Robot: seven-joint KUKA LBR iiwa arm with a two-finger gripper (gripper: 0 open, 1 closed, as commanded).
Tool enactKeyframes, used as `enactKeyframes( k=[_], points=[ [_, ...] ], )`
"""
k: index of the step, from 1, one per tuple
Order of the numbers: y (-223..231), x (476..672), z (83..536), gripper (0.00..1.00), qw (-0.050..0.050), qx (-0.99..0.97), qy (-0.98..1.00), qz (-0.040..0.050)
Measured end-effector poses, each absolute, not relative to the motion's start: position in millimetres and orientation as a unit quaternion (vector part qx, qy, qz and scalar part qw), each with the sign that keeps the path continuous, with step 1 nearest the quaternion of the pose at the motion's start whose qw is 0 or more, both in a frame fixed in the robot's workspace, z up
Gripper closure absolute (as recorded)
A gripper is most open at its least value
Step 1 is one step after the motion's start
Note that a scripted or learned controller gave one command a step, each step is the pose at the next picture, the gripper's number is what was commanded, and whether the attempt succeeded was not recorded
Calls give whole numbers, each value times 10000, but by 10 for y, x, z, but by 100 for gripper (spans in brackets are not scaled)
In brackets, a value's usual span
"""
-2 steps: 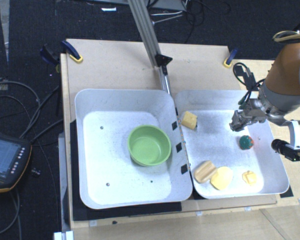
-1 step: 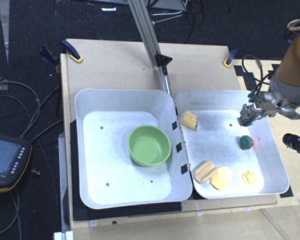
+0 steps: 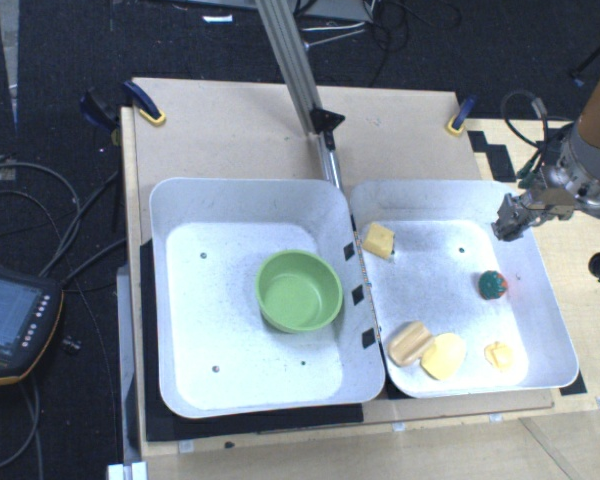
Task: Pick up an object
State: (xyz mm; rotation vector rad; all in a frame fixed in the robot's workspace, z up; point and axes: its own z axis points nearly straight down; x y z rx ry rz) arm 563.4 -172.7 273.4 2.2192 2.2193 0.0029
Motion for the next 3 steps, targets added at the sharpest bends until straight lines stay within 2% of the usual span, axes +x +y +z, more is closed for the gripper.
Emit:
enactKeyframes(
  k=[3],
  points=[
    [-184, 6018, 2664, 100, -4, 7055, 7087, 4]
  ],
)
